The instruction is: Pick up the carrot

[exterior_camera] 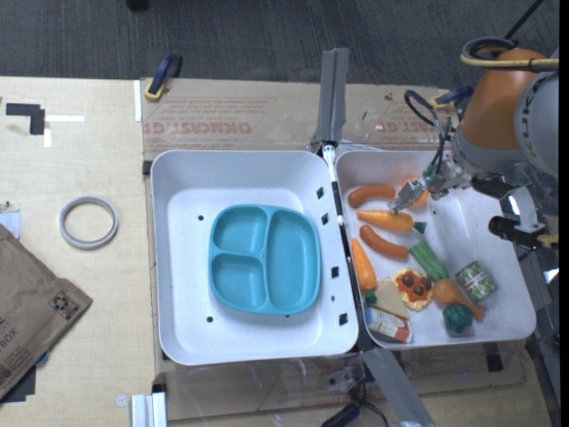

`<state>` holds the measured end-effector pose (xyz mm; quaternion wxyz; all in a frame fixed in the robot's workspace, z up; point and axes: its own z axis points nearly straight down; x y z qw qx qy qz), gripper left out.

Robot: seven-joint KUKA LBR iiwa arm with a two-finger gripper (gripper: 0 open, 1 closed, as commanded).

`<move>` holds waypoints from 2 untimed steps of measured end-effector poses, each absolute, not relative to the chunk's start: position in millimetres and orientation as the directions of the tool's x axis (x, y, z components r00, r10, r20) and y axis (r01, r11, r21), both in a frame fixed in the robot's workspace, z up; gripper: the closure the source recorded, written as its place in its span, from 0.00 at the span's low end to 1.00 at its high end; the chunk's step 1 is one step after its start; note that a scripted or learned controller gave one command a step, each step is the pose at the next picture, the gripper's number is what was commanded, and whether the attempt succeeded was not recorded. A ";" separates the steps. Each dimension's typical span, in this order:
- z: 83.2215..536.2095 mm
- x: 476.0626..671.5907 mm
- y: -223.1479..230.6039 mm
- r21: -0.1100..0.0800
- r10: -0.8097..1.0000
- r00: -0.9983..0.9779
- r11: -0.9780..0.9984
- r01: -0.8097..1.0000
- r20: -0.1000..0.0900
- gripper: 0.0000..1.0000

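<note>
Orange tapered carrot [386, 220], green-tipped

There are two white bins [169, 265], one blue tray [265, 259], two carrots [386, 220], two sausages [371, 194], one cucumber [428, 260], one can [476, 280], one pizza slice [412, 287] and one tape ring [88, 221].

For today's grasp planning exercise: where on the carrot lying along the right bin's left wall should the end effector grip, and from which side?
Grip the carrot at its thick orange middle, from above, fingers across its width. It lies flat, lengthwise against the bin wall, so side approaches look blocked.
</note>
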<state>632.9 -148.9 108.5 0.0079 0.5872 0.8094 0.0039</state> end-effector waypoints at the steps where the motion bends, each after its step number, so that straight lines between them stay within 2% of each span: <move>1: 92.2 630.4 -114.7 -0.001 0.996 -0.091 0.091 0.996 0.000 0.00; 2: 101.9 630.7 -115.3 0.000 0.996 -0.092 0.092 0.996 -0.001 1.00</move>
